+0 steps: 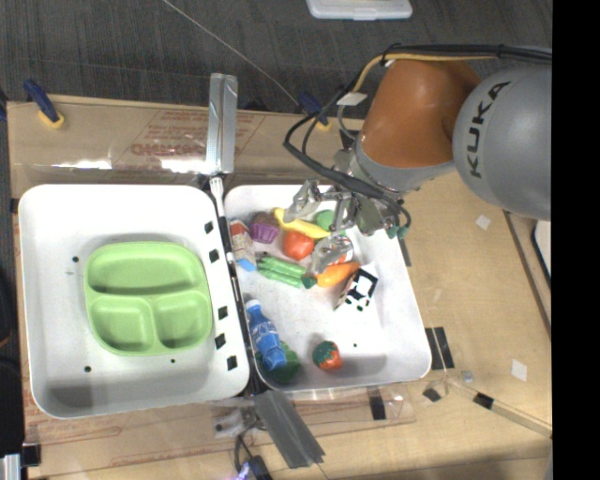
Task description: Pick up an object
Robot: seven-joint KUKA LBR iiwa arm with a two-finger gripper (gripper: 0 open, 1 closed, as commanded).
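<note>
several toys are crowding the right bin, so we are hovering the gripper over them, finger state impossible to tell.

A: What can't you make out?

B: The claw sits low in the toy pile at the right bin's far edge, so its fingertips blur into the pieces; open or closed, I cannot tell.

A: And the arm?

B: The arm is cut off at the right. The white object beyond the surface's far edge is clipped by the top.
</note>
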